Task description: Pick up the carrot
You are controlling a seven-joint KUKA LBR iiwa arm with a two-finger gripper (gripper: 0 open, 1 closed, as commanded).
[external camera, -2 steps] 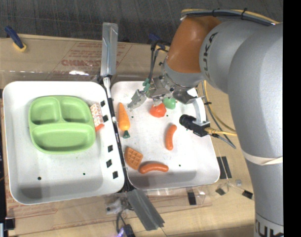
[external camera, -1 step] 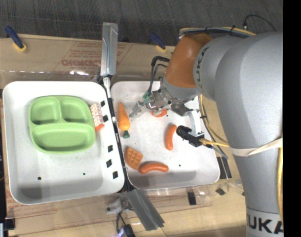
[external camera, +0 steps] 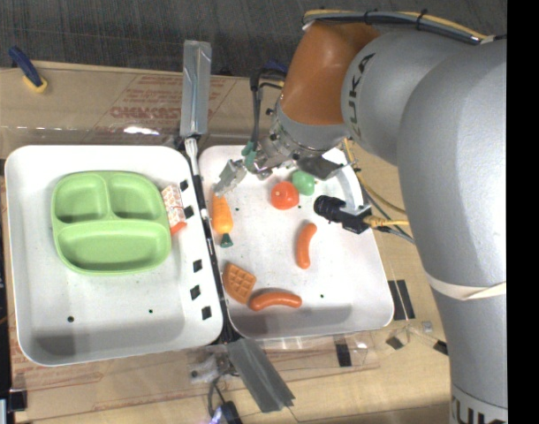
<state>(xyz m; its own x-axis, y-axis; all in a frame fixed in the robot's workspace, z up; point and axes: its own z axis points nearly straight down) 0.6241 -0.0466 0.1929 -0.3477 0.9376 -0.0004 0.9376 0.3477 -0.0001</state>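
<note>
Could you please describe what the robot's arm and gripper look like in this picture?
The arm is bulky and rounded, with smooth light grey shells and a glossy orange band above the wrist. Thin yellowish and dark cables run along its top. The gripper is slim and metallic grey, with small teal parts near its base. A black fitting juts out below the wrist.

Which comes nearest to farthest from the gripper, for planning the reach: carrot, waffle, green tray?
1. Orange carrot, just below the gripper, right bin's left edge.
2. Brown square waffle, lower in that bin.
3. Green divided plastic tray, left bin.
</note>
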